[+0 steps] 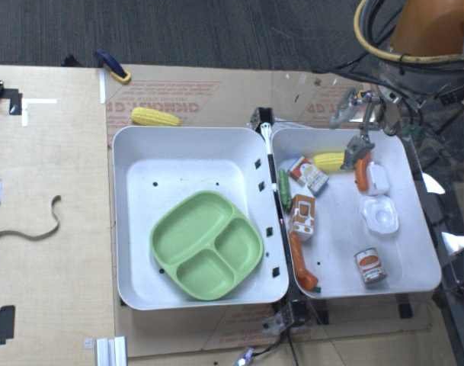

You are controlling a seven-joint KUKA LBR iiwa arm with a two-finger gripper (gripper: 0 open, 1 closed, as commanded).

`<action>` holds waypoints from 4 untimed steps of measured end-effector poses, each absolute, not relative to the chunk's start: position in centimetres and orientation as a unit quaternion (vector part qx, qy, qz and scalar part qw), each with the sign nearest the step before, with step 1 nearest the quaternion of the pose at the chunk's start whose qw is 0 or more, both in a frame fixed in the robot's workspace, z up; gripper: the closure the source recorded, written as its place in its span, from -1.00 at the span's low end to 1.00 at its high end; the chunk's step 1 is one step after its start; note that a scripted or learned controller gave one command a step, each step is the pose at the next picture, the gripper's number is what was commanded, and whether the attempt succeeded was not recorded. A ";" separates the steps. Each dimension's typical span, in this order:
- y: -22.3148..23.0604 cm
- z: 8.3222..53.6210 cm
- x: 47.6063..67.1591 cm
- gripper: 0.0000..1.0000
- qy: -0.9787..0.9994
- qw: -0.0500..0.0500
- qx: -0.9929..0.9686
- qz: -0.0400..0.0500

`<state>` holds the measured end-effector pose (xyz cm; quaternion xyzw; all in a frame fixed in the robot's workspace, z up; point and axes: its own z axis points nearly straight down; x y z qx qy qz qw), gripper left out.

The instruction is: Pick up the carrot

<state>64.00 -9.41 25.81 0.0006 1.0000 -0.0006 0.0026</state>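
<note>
carrot (302, 262) lies nearest of the bin's things, a long orange piece at a slant along the left wall of the right bin (426, 239), its lower end close to the near corner. its upper end touches or almost touches a small carton (302, 216), and a thin green piece (284, 189) lies further up the same wall. a can (370, 267) sits well apart to the right, with clear plastic cups (379, 214) beyond it.

the tool (359, 149) hangs over the far part of that bin, well apart from the carrot. whether it is released or clenched i cannot tell. just under it is a short orange thing (361, 174), with a corn cob (328, 161) and a second carton (312, 177) beside it.

the likeliest trouble, i judge, is a grab at the wrong object: the short orange thing is close to the tool and similar in colour, so a descent where it now hangs would miss the task's thing. the second risk is the wall. the carrot is so near it that the tool may strike the rim or pinch on one side alone, and the round body could roll away or slip out. the carton at its top end could be caught up with it. the left bin (119, 204) with its green plate (207, 244) plays no part.
</note>
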 end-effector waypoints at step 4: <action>10.6 11.0 52.6 -1.00 0.991 0.013 0.130 0.006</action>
